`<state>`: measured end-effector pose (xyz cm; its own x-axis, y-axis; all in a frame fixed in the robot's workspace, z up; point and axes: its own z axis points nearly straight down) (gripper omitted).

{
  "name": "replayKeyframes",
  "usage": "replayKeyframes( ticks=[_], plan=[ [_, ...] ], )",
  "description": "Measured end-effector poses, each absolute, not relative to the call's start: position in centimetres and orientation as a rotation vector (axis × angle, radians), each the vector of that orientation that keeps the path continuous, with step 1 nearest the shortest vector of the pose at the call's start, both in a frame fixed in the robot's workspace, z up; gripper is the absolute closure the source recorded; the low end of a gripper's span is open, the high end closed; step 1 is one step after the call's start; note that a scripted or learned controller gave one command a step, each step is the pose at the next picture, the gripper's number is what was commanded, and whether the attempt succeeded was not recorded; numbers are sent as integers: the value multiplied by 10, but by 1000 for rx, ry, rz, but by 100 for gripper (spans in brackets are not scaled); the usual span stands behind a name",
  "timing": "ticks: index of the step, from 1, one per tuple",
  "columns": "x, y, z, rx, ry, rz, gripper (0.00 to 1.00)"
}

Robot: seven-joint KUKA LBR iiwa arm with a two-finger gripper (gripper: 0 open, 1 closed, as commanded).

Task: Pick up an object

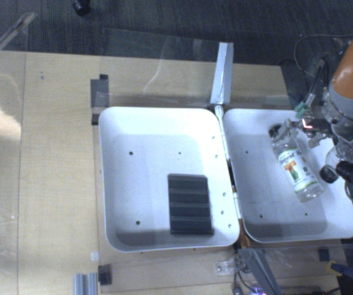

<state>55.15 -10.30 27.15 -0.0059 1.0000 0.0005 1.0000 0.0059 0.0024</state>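
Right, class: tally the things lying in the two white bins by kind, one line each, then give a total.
Black ridged block: 1, in the left bin
Clear bottle: 1, in the right bin
Total: 2

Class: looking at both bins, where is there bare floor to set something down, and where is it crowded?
Left bin: bare everywhere except the black ridged block near its front wall. Right bin: bare on its left side and front; crowded at the right, where the clear bottle lies under the claw.
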Motion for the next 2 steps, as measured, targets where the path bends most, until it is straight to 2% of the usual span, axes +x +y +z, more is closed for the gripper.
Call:
replayKeyframes(
  ticks=[1, 2],
  plan=[
    [554, -145, 188, 2182, 2259, 2, 0],
    [585, -155, 95, 2061, 2366, 5, 0]
  ],
)
